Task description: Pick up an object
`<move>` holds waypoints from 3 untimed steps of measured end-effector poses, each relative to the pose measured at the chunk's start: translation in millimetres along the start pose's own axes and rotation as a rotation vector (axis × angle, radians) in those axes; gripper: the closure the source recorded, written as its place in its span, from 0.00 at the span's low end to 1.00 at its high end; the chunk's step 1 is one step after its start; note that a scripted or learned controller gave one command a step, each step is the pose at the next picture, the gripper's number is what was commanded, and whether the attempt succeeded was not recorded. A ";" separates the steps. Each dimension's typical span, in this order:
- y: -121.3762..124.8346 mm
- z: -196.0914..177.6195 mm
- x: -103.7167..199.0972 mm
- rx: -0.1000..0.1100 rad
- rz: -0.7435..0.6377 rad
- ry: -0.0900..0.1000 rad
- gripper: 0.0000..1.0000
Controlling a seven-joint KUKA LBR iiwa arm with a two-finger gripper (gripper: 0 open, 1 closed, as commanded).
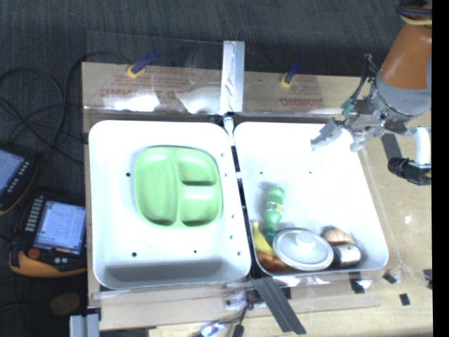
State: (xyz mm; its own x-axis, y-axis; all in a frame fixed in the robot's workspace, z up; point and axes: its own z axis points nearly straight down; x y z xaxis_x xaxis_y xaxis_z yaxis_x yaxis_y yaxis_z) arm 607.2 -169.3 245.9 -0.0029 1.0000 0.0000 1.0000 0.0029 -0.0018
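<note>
On your left, the left bin [105, 188] carried a green divided plate [179, 186] lying flat near its middle, well apart from anything the arm was near. Moving across, the right bin [309, 188] held its things crowded along the near wall: a green bottle [272, 206] lying roughly end-on toward you, a yellow banana-like piece [261, 241] just beside it at the bin's near left corner, a round white lid or bowl [303, 250] touching that cluster, and a small brown-and-dark item [342, 241] just to its right (too small to name with confidence). The far half of that bin was bare. Further right, the gripper [342, 133] hung at the bin's far right corner, over the rim area, with nothing between its jaws; you could see two pale finger tips standing somewhat apart, so I judged the jaws open, moderately rather than wide. As for the step, you were at the approach, before any descent onto a target. The next move called for carrying the jaws toward you and leftward to stand over one item, most likely the bottle since it lay a little clear of the pile, then turning the wrist so the jaws straddled its narrow width. Every candidate lay well apart from the jaws, nearer you and lower.
</note>
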 end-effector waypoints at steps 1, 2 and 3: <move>-53.1 97.5 51.2 0.002 0.010 0.001 0.00; -14.6 155.5 68.3 -0.007 -0.167 -0.004 0.00; -13.4 145.4 68.5 -0.011 -0.166 -0.002 1.00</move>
State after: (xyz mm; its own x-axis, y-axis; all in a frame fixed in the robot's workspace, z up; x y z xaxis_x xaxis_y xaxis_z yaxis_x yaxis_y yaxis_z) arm 593.3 -100.8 100.6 -0.1682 0.9858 -0.0023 0.9857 0.1682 0.0091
